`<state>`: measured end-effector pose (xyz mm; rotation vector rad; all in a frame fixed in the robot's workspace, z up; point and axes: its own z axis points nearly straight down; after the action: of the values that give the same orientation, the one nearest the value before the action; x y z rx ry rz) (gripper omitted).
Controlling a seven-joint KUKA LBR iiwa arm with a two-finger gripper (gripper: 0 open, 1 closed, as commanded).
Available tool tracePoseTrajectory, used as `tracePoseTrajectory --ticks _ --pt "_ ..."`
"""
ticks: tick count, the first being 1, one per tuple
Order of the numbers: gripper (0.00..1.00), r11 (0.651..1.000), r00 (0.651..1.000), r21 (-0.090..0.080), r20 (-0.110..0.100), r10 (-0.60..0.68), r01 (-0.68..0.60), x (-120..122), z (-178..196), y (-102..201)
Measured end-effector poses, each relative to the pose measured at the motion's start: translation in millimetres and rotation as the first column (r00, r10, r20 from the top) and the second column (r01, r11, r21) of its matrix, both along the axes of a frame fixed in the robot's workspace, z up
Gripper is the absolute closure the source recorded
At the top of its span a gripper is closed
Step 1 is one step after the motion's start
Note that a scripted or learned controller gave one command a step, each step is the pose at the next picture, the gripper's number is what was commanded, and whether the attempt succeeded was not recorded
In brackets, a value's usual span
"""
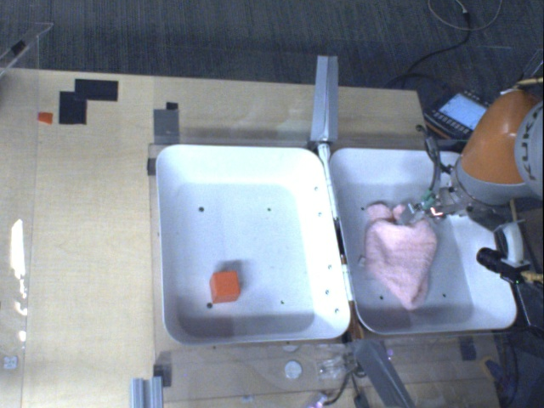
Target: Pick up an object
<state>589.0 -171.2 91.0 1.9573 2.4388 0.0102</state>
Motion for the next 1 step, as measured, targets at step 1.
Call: tracePoseTrajectory --ticks 1 --pt "0.0 0.996 0.996 0.003 -0.007 0.085 -0.085 -3.1 3.8 54.2"
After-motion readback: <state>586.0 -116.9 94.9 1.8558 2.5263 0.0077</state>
